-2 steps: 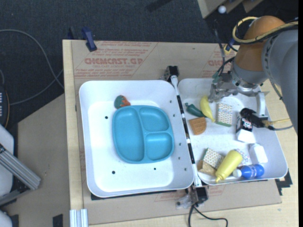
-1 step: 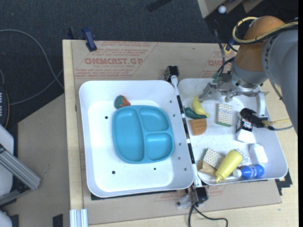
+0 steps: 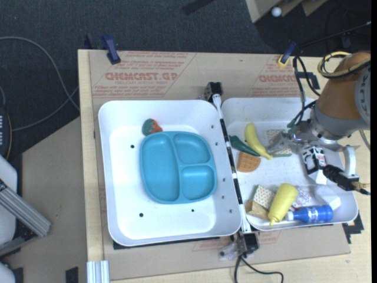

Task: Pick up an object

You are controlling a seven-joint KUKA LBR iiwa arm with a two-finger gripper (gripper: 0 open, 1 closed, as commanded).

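While the gripper hangs low in the right bin beside the banana, I judge this the approach step. Nothing sits between its fingers; spread or closed, I cannot tell. Next I need a descent squarely over the banana.

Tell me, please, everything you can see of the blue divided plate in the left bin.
The blue divided plate is a light blue, plastic-looking tray with rounded corners and three compartments: one long section on its left, two smaller ones on its right. It lies flat, right side up and slightly turned, near the middle of the left bin. A small orange and green object sits against its upper left corner.
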